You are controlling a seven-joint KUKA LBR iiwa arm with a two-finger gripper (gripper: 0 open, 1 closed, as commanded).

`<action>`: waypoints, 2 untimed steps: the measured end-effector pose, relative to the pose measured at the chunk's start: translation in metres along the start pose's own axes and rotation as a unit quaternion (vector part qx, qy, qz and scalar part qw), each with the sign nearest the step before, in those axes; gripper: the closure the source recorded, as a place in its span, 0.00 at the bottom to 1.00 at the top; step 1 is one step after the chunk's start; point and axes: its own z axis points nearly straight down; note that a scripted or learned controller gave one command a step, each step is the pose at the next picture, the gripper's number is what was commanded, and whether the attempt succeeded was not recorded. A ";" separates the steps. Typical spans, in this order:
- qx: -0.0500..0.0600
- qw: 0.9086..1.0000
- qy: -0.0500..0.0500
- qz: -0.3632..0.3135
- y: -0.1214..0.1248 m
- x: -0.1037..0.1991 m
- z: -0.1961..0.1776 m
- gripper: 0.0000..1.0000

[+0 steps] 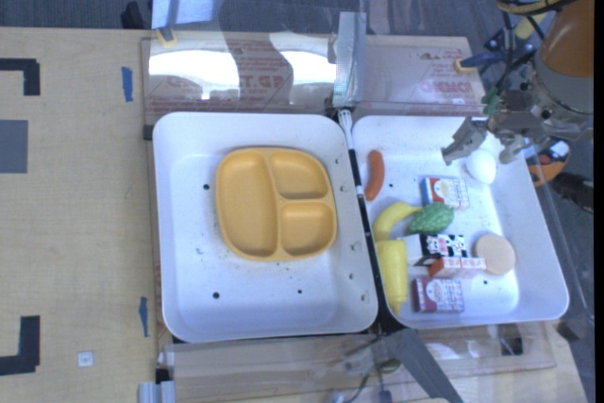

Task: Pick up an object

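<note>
**Gripper over the white egg at the right bin's far edge**

You have the gripper [488, 144] hanging above the far right part of the right bin [547, 274], with its two grey fingers spread apart. Nothing sits between them. One fingertip [460, 149] is to the left of the white egg [482, 167], the other to its upper right, and the egg lies on the bin floor just below the pincer.

In the same bin, you can see a red-orange sausage [375, 175] lying near the left wall, toward the far side. A banana [394, 218] curves along the middle, with a green leafy vegetable [431, 219] touching its right end. A small carton [444, 193] lies just beyond the vegetable, near the egg. A black-and-white carton [444, 246] sits nearer the front, and a round tan biscuit-like disc [494, 253] is just to its right. A yellow corn cob [393, 271] lies along the left wall at the front, and a red-and-white carton [443, 294] is beside it, close to the front edge.

The left bin [179, 231] carries a yellow divided plate [276, 202] in its middle, slightly toward the far side.
</note>
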 end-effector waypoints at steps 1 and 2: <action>0.004 1.000 0.000 0.004 -0.043 0.003 0.113 0.00; -0.005 1.000 0.000 -0.005 -0.027 -0.006 0.195 0.00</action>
